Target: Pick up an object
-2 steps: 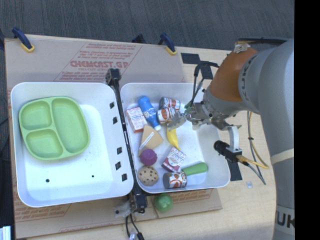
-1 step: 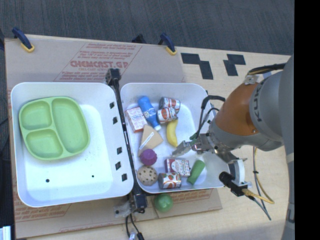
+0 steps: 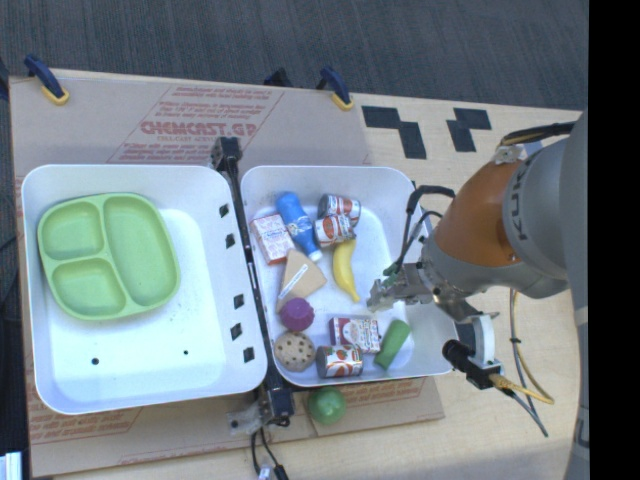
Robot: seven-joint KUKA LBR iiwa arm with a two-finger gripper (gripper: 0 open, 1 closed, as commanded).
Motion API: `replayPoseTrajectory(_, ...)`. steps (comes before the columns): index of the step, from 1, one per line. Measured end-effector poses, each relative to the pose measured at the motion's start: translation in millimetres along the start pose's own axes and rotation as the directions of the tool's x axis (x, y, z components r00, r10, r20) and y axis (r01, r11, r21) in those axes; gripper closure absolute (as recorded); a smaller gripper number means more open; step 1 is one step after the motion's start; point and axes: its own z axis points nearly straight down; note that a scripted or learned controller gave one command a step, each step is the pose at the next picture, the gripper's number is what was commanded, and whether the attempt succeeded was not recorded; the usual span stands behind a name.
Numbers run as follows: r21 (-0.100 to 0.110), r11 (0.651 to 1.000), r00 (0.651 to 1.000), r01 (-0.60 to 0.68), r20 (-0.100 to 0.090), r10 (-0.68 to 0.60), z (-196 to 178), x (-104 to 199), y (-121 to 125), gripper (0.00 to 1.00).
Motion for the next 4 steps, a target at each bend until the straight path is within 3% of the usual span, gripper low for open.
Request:
replayPoseTrajectory(1,-0.002,1.000,1.000,-0.009,-0.001,0.009,-73,6,-24,1.00)
replayPoseTrajectory(2,-0.005,1.000,1.000,-0.005,0.000,0.005,-160,25,31,1.00)
replayPoseTrajectory(3,-0.001,1.000,1.000,-0.004,0.000,0.004,-118,18,91,1.00)
replayPoseTrajectory(4,0.000,1.000,1.000,-0.007,-0.001,0.007,-144,46,-20,1.00)
